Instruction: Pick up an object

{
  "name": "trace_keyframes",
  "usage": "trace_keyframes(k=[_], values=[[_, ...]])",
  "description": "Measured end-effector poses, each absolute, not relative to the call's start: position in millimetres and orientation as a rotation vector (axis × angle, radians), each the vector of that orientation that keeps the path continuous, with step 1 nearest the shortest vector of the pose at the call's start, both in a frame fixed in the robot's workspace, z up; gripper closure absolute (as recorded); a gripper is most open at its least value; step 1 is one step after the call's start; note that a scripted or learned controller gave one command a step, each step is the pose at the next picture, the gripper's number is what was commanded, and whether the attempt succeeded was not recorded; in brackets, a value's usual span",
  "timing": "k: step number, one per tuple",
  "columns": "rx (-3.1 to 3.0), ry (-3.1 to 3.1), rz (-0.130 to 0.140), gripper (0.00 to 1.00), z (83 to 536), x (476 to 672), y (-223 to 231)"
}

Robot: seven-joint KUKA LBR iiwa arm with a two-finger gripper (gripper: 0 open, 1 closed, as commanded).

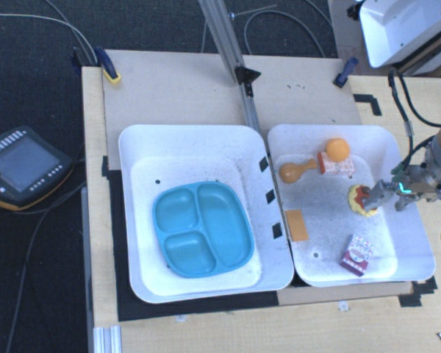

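The tabletop [176,79] carries two white bins side by side, touching along their inner walls. The left bin [136,197] holds a blue plate [203,229] with three compartments, lying flat toward that bin's near edge. The right bin [408,259] holds the small things.

The arm [435,169] comes in over the right bin's right wall, and the tool [382,195] sits low at that side, just beside a yellow and red toy [360,199]. Its fingers seem to reach toward the toy, but whether they are released or clenched cannot be told, and nothing can be seen held between them.

A pink packet [358,254] lies near the right bin's near right corner. An orange card [297,226] lies flat by the left wall, toward the near edge. A pink block [336,165] sits near the far edge, with an orange ball [338,149] touching its far side. A brown spoon [298,170] lies just left of the block, its round end toward the left wall.

A teach pendant [23,168] rests on the floor, left of the tabletop.
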State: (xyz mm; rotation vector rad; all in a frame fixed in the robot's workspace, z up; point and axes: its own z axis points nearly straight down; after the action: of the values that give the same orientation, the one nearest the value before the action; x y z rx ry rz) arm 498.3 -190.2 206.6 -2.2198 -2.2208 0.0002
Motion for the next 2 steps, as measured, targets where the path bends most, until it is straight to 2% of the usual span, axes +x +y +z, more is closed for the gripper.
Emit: trace_keyframes(k=[1,2], values=[[-2.220,-2.222,-0.001,0.00,207,498.7,-190],[-2.218,-2.218,0.002,0.00,164,497.7,-194]])
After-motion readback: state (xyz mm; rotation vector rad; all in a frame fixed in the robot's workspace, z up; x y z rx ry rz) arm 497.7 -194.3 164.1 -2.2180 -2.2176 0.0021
